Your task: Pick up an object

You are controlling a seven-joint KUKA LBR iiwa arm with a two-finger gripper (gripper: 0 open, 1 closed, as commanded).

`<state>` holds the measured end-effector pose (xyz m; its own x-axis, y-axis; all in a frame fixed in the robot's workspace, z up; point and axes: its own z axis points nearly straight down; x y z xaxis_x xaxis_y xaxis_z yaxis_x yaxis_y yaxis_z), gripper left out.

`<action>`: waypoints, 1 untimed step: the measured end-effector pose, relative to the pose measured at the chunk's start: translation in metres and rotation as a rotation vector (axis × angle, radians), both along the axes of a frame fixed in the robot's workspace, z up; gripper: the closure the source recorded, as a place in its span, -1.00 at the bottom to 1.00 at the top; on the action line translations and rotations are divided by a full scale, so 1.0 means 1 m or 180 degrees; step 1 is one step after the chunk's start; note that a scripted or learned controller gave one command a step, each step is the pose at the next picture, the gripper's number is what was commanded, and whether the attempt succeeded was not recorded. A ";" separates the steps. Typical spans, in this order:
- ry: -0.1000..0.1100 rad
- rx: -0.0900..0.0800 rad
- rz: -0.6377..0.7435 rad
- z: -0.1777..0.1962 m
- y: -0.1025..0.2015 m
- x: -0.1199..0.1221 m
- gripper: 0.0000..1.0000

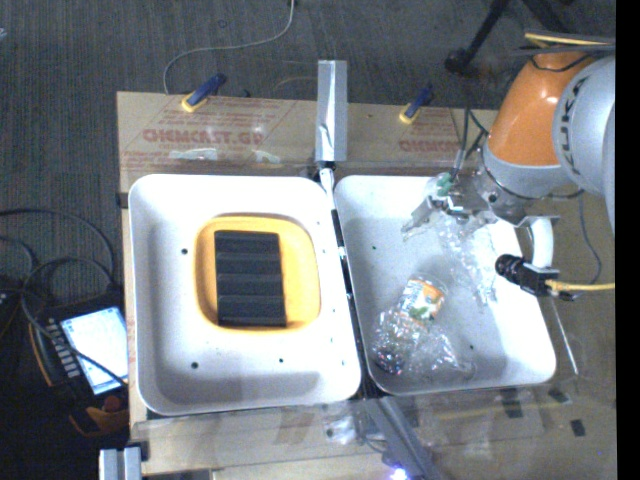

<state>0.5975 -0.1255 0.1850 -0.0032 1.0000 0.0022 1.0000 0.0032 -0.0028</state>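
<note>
In the right bin (525,343), a clear plastic bag (415,320) with an orange label and glittery contents lies near the front middle. A crumpled strip of clear wrap (470,256) runs from that bag up toward the back of the bin. My gripper (447,200) hangs over the bin's back right part, right at the upper end of the wrap. Glare and the arm's grey wrist hide how it meets the plastic. In the left bin (160,298), a yellow tray (303,280) holds a black ribbed insert (249,278).
A metal post (331,108) stands at the back between the two bins. Two blue-and-yellow clamps (203,91) hold the cardboard backing. A black cable plug (512,266) juts from the arm over the right bin's right side. A tablet (92,340) lies on the floor to the left.
</note>
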 end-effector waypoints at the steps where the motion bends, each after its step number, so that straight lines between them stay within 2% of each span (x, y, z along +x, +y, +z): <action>1: -0.0031 -0.0009 0.0378 -0.088 -0.019 -0.029 -1.00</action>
<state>0.5686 -0.1443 0.0968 -0.1218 0.9926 -0.0012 0.9925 0.1218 0.0067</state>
